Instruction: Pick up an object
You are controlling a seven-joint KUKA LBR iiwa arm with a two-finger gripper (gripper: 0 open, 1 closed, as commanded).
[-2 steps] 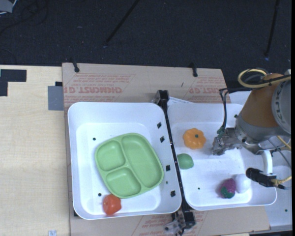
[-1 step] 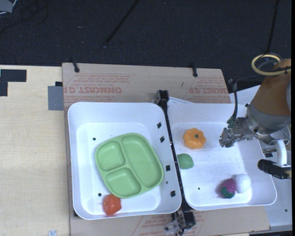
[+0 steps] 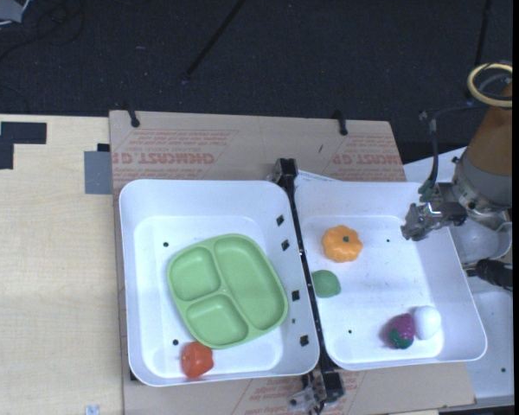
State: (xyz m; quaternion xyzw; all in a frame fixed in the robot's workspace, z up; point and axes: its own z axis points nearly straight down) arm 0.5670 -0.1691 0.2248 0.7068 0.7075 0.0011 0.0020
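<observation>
The right bin point(image 3: 450, 275) holds an orange pumpkin-shaped toy point(image 3: 342, 243) near its upper left. A small green object point(image 3: 325, 283) lies by the divider. A purple and green toy point(image 3: 401, 330) rests against a white ball point(image 3: 426, 322) at the lower right. In the left bin point(image 3: 147, 232) lie a green three-section plate point(image 3: 227, 290) and an orange-red toy point(image 3: 196, 359) at the front. My gripper point(image 3: 418, 224) hangs over the right bin's upper right corner, well apart from every object, with nothing seen in it.
The grey arm with its orange band point(image 3: 493, 145) comes in from the right over the bin's edge. A black divider point(image 3: 298, 266) runs between the two bins. Cardboard point(image 3: 242, 150) lies under and behind them.
</observation>
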